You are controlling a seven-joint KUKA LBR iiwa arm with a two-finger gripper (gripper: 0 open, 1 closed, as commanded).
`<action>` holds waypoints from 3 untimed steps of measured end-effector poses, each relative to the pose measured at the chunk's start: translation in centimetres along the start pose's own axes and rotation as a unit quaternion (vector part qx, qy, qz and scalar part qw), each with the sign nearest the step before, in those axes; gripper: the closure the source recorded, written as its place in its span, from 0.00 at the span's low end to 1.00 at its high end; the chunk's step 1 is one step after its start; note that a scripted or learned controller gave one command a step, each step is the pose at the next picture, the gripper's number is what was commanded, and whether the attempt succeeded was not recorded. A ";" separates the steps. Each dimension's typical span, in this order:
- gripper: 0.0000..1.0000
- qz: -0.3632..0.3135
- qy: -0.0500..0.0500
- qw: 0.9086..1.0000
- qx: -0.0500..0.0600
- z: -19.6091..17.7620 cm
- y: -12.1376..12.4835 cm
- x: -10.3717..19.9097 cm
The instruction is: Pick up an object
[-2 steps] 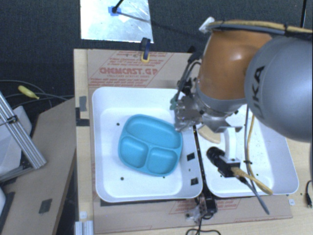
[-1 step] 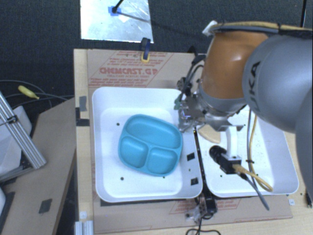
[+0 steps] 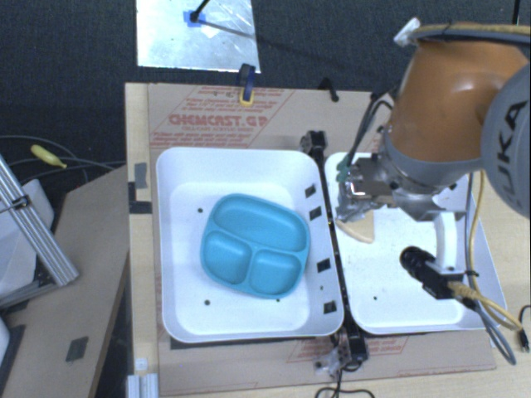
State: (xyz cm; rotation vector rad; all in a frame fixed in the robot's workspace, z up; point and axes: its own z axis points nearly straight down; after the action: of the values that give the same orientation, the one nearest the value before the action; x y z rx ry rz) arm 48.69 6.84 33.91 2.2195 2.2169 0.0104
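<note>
Gripper low over the right bin, at a pale wedge.

On my feed the arm [image 3: 452,98] comes in from the right, and its gripper [image 3: 355,207] sits low by the left wall of the right bin [image 3: 390,301], directly over a pale tan wedge-shaped piece [image 3: 362,233]. The two look to be touching, but I cannot tell whether the gripper is open or closed, nor whether it has the piece. The wedge shows against the white bin floor, close to the divide between the two bins. In the left bin [image 3: 178,222] a blue three-compartment plate [image 3: 253,245] lies flat near the middle, well apart from the gripper. Both bins rest on a printed cardboard sheet [image 3: 217,116].
</note>
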 end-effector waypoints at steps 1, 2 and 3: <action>1.00 -0.004 0.000 1.000 0.000 -5.0 0.1 2.3; 1.00 -0.006 0.000 1.000 0.001 -5.8 0.1 2.2; 1.00 0.000 -0.001 1.000 0.002 -5.8 0.1 -1.5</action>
State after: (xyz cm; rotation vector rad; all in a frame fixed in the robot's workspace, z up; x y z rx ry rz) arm 48.71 5.31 39.72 2.2214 2.2178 0.0026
